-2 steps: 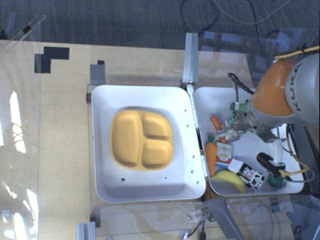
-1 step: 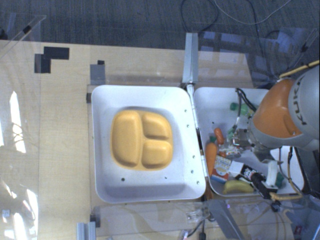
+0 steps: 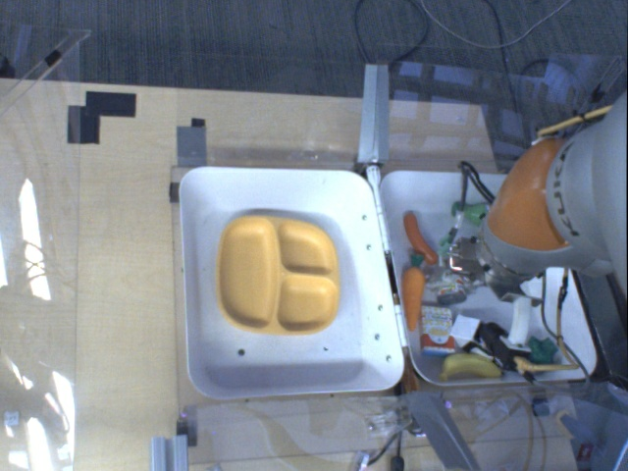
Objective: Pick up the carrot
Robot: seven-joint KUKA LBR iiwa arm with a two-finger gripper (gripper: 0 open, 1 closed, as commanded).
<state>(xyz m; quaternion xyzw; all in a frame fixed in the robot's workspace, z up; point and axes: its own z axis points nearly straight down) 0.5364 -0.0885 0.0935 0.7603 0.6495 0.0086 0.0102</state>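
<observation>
Lying in the right bin (image 3: pixel 589 334), the carrot (image 3: pixel 413 296) sits just beside the pincer (image 3: pixel 453 271). Whether that pincer is open or closed, I cannot tell

Robot lab: rigged bench (image 3: pixel 118 263), cables (image 3: pixel 461 8)

Tray (image 3: pixel 278 273) in L bin (image 3: pixel 206 361), R bin (image 3: pixel 396 204) at its 3 o'clock, carrot (image 3: pixel 413 296) in R bin, banana (image 3: pixel 470 365) at carrot's 5 o'clock

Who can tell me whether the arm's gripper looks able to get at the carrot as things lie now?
Probably yes. The carrot lies uncovered by the right bin's left wall, and the gripper is just beside it. The wall and the sausage crowd it, so the approach looks tight.
</observation>
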